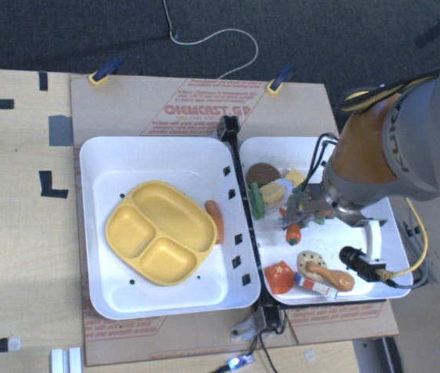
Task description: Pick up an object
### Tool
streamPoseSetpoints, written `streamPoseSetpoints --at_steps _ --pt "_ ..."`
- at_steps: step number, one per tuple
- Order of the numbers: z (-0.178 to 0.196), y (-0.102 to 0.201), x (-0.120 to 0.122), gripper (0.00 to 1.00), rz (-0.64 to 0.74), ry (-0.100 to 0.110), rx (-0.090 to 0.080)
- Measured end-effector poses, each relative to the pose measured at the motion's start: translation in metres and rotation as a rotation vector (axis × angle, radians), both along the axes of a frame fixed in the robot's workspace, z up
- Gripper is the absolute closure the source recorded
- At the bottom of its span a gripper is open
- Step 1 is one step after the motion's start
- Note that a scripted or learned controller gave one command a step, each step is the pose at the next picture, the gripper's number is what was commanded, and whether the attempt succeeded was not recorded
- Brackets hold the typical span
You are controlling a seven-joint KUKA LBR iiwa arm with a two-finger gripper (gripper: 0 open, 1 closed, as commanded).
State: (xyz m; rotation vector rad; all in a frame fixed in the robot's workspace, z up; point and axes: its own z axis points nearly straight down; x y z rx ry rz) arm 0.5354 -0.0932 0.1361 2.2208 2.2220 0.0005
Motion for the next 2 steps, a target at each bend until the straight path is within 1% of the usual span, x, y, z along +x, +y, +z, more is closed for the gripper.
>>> streamPoseSetpoints --at_steps 1,2 --pt "0.047 -0.002 0.009 1.0 0.001 -0.002 -0.001" --pt "0.089 -0.001 0.009 1.0 0.001 0.0 0.0"
